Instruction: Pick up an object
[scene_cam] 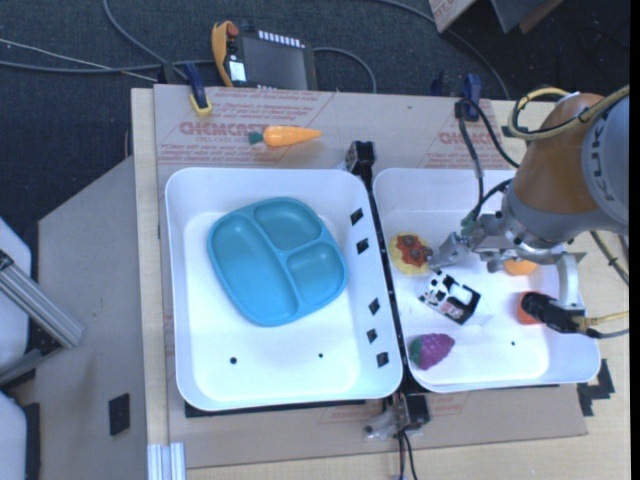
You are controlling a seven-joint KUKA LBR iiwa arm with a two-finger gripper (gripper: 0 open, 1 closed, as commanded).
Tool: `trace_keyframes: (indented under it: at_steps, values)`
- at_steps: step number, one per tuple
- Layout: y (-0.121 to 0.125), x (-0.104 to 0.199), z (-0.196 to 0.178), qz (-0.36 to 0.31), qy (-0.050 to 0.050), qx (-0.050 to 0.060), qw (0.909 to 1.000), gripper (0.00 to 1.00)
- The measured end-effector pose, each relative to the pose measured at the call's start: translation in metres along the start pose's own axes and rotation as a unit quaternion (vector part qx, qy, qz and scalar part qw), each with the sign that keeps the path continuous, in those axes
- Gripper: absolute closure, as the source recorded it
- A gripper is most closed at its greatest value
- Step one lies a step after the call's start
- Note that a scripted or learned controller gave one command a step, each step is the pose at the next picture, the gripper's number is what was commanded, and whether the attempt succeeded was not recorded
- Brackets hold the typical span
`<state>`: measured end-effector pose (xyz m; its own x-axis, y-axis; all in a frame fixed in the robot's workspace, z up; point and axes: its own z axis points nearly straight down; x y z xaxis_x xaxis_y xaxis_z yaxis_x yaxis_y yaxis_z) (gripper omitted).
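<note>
Approach step. The tool (452, 290) hangs low in the right bin (440, 193), over its middle; how far it is open cannot be told. Nothing visibly held. Candidates: yellow-red toy (410, 251) to its left, purple toy (432, 348) nearer. Next move, by judgement: centre on one, descend.

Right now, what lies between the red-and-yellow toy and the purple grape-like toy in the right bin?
In the camera view, a black-and-white block lies between the red-and-yellow toy and the purple grape-like toy, on the right bin's white floor.
</note>
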<state>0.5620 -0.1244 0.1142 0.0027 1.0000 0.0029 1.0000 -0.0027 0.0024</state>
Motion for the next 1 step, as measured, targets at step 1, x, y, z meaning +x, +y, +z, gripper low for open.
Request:
trace_keyframes:
  at_steps: [1]
  values:
    - [0.0023, -0.0002, -0.0149, -0.001, -0.001, -0.004, 1.0, 1.0]
